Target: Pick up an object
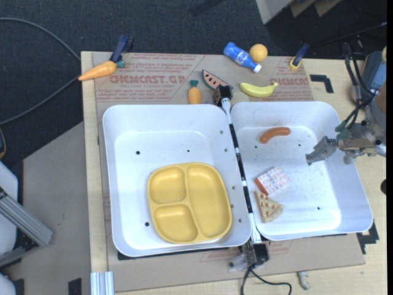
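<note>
Over the smooth white right bin (350, 214), grey metal fingers (319, 150) apart beside a glossy curved sausage (274, 134)

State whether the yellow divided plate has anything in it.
Empty. The yellow divided plate in the left bin shows three bare compartments, nothing resting in any.

Two white bins (123, 134), one yellow tray (189, 201), two carrots (97, 72), one banana (258, 89), one sausage (274, 134).
</note>
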`<state>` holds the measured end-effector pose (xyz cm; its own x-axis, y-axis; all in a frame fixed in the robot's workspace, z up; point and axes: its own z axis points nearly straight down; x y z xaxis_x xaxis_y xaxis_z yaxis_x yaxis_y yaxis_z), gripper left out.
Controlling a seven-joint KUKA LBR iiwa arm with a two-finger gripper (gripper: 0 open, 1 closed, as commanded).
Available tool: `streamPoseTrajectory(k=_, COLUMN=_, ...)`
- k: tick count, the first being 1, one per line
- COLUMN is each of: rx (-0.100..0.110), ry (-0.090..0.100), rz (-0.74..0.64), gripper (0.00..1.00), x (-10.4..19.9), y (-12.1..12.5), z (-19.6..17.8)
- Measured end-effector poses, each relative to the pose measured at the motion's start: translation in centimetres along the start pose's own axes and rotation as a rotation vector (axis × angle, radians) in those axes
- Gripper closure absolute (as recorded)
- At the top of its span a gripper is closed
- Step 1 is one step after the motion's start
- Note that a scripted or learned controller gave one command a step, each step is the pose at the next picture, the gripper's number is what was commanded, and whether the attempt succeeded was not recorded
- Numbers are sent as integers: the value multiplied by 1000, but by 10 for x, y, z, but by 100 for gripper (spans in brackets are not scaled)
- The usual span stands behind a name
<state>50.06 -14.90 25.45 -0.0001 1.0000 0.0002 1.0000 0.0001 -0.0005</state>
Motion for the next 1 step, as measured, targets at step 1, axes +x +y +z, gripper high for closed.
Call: streamPoseTrajectory(k=1, rx=1, ry=1, rz=0, gripper=0, x=58, y=34, z=107)
